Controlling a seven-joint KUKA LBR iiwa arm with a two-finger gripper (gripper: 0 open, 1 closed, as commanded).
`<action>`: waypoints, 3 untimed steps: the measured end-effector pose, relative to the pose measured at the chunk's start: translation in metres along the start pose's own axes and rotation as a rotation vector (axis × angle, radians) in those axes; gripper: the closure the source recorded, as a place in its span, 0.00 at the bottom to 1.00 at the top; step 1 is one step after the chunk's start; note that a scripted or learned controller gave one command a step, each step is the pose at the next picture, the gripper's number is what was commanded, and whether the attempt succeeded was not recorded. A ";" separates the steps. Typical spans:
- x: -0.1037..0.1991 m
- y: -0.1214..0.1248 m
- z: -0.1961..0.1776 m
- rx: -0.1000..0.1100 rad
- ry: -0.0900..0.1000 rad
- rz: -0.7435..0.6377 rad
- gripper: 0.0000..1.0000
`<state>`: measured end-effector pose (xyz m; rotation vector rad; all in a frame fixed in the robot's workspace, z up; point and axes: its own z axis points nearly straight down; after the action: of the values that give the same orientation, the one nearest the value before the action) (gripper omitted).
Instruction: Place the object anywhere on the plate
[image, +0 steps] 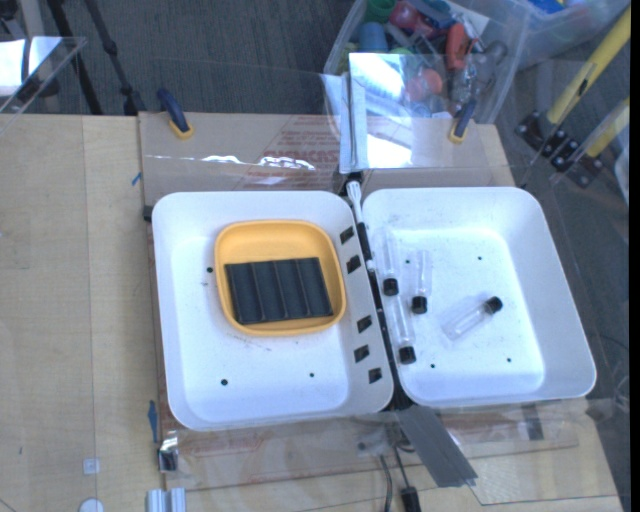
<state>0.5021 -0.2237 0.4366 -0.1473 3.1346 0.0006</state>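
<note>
On the worktop (60, 300) two shallow white bins sit side by side, their inner rims touching. Left bin (190, 390) carries a yellow plate (280, 238), squarish with rounded corners, and a dark ribbed insert (278, 290) lies flat inside that plate. Right bin (545, 300) holds several clear vials with black caps. One vial (472, 315) lies tilted near the bin's middle, its cap pointing up and to the right, well apart from the plate. Three more lie near the bin's left wall: one short vial (419, 285) and two others (397, 322) close along the wall. From where I stand the jaws are out of sight, so I cannot tell their state.
</note>
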 end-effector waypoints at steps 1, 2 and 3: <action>0.009 0.001 0.000 -0.001 0.000 -0.436 1.00; 0.003 0.001 0.001 0.002 -0.003 -0.741 1.00; 0.019 0.002 0.001 -0.003 0.000 -1.074 1.00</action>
<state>0.4828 -0.2233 0.4356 -1.7311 2.6184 0.0022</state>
